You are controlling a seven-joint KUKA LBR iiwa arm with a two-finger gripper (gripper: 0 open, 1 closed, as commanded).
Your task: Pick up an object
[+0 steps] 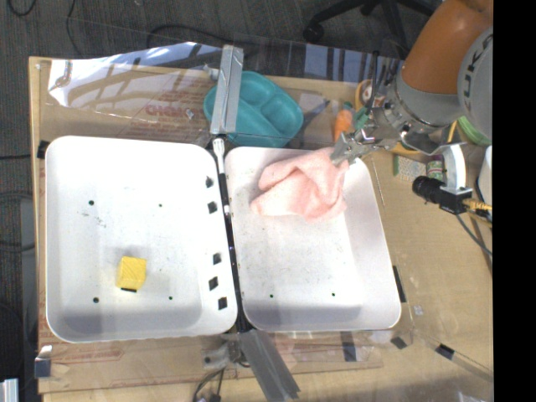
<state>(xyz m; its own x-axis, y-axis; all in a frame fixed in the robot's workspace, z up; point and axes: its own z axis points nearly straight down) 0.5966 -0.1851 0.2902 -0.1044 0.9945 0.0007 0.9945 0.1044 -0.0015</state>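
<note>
We see two white bins side by side on the bench. The left bin holds one small yellow block, near its front-left corner and well apart from everything else. Behind the bins a teal tray lies on the bench, just beside an upright metal bar, and a small orange thing stands just behind the right bin's back rim (too small for us to name).

The pink cloth lies crumpled in the back half of the right bin, with nothing on top of it or pressed against it. Its back-right corner is drawn up into a peak.

The arm reaches in from the right, orange band uppermost and wrist tilted down toward the bin's back-right corner. The gripper sits at that raised peak, its fingers pinched on the cloth's corner while the rest of the cloth rests on the bin floor.
</note>
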